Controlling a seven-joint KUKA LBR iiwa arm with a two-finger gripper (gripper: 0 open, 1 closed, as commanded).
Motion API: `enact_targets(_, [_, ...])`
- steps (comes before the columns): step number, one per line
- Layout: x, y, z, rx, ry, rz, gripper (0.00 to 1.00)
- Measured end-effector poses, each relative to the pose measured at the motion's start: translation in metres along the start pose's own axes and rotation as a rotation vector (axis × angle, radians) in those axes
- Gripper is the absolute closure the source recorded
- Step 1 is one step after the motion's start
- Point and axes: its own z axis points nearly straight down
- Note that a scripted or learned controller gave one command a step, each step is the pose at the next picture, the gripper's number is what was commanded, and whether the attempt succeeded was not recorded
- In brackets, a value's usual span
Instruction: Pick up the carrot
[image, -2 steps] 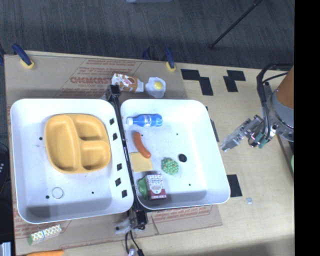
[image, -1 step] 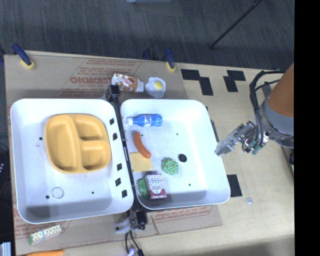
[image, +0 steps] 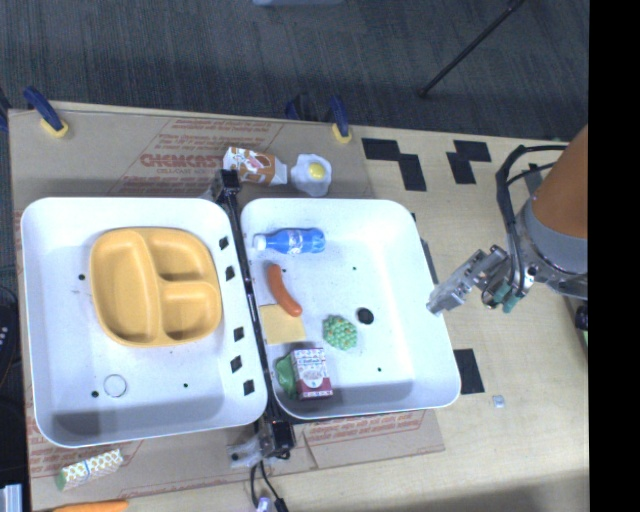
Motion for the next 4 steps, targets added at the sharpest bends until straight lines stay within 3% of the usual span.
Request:
enact_targets(1, [0.0,0.0,-0.002,-0.001,-0.003,0.11,1.0])
enact_targets(2, [0.0,0.0,-0.015,-0.001,-0.003,0.057,1.0])
enact_targets(3, [0.0,0.0,0.015,-0.001,0.0,-0.076,1.0])
enact_targets(4, [0.0,0.0,-0.006,-0.001,-0.003,-0.139,1.0])
